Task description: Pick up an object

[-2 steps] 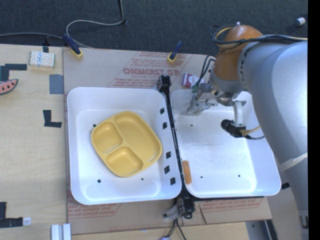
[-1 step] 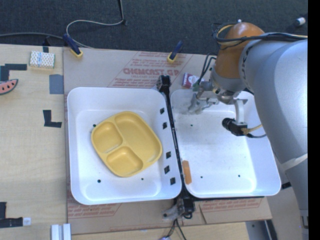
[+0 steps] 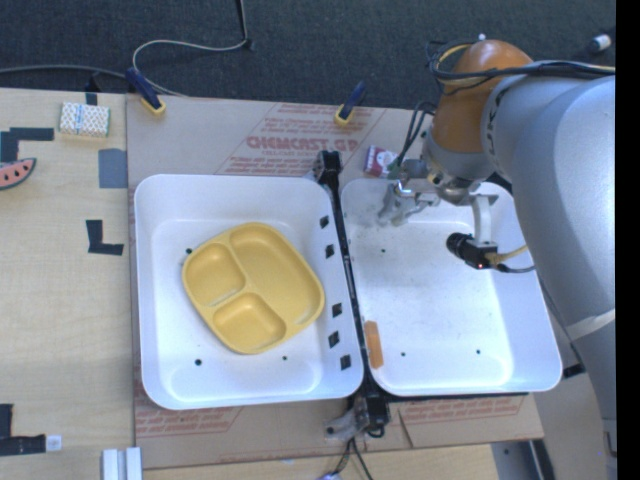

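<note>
A: Arm pose? 
B: Grey arm (image 3: pixel 560 168) enters from the right, orange band (image 3: pixel 470 98) above the wrist, bent downward.
A: Claw? 
B: Claw (image 3: pixel 398 206) low, pointing left (tip small and blurred).

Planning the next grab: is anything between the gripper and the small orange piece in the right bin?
Nothing visible. The gripper hovers over the right bin's far-left corner; the orange piece lies against the same bin's left wall, nearer the camera. Bare white floor lies between them. The yellow tray sits in the left bin.
</note>
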{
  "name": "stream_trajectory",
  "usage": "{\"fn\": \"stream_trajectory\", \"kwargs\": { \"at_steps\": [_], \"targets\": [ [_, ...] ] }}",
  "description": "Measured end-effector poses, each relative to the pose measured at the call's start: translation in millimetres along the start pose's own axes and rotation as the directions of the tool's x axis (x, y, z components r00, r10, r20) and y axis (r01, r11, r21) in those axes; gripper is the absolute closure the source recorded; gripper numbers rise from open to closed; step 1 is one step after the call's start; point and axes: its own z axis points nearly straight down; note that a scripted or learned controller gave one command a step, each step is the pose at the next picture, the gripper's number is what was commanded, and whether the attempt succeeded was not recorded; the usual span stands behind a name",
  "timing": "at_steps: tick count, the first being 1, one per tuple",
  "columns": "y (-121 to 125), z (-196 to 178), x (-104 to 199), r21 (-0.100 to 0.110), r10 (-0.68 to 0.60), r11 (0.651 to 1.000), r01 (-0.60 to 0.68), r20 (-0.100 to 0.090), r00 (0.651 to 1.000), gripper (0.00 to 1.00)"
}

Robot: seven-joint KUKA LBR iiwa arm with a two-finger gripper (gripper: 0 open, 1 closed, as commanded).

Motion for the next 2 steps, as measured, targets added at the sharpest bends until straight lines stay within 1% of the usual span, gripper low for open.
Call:
{"fn": "stream_trajectory", "kwargs": {
  "at_steps": [1,2],
  "targets": [
    [0.0,-9.3,0.8,0.001,0.000,1.000,0.000,-0.001,1.000,1.00],
    [-0.1,-9.1,0.8,0.001,-0.001,1.000,0.001,-0.001,1.000,0.00]
  ]
}}
